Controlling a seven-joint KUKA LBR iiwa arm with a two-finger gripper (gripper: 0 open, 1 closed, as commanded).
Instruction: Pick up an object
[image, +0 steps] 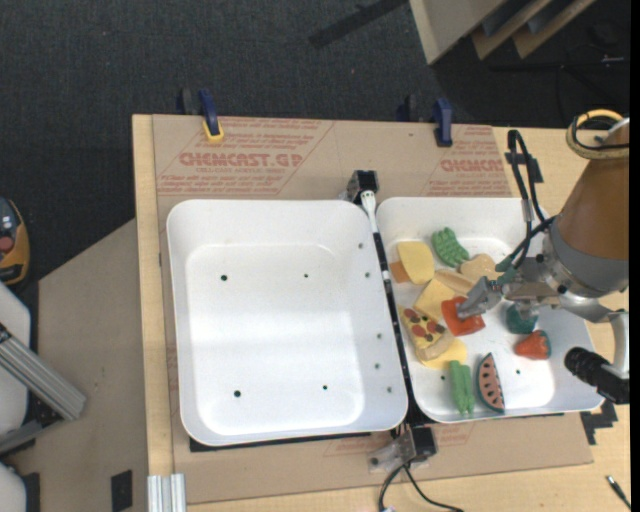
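Claw (478, 300) down in the right bin (520, 395), fingers spread a little, tips touching the red toy piece (462, 316) just under them; whether pinched, cannot tell. Yellow cheese wedge (434, 298) just left of claw, pizza slice (427, 330) below-left, teal piece (520, 320) and strawberry (533, 346) right, watermelon slice (489, 382) below

Bench from above, with clamps and floor.
A brown board (300, 150) with red print lies on dark carpet (150, 60); 2 blue clamps (209, 110) (441, 115) grip its far edge.
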